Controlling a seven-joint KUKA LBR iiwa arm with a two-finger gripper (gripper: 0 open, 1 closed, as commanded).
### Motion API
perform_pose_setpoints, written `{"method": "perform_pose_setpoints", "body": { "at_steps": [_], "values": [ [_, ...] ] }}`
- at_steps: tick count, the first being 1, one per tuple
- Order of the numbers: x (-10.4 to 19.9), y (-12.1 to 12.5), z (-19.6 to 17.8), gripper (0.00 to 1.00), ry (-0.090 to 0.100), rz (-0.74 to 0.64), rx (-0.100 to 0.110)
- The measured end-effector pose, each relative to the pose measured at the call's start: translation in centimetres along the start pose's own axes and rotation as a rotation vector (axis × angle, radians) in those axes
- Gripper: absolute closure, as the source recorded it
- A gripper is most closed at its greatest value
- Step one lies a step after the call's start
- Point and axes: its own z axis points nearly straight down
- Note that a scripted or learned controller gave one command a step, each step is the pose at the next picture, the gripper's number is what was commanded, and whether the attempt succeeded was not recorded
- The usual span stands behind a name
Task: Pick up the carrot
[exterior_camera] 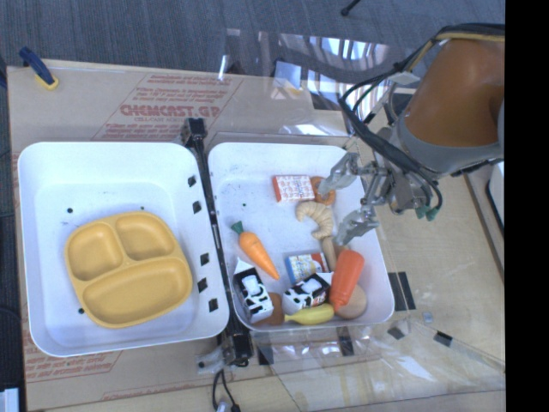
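Observation:
The carrot point(256, 252) is small and orange with a green top. It lies at a slant in the left middle of the right bin point(225, 178), green end toward the divider. My gripper point(337, 207) hangs over the right side of that bin, to the right of the carrot and well apart from it. Its two fingers point(353, 227) are spread wide, so it is open. A tan pastry-like toy point(317, 216) lies below the gap, but the fingers do not grip it. A larger orange-red carrot-shaped toy point(346, 275) lies just below the lower finger.
The right bin also holds a red and white box point(293, 187), a small blue carton point(304, 266), two cow-patterned cartons point(251, 288), a banana point(311, 314) and a peach ball point(352, 303). A yellow divided plate point(129, 269) sits in the left bin point(51, 170).

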Motion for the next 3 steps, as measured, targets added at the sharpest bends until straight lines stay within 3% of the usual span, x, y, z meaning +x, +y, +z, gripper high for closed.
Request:
{"method": "perform_pose_setpoints", "body": {
  "at_steps": [1, 2, 3],
  "values": [
    [-1.8, 3.4, 14.7, 0.00, 0.014, -0.068, -0.008],
    [0.7, 5.5, 19.9, 0.00, -0.004, -0.075, 0.000],
    [0.5, 5.7, 18.9, 1.00, -0.007, -0.082, 0.001]
  ]
}}
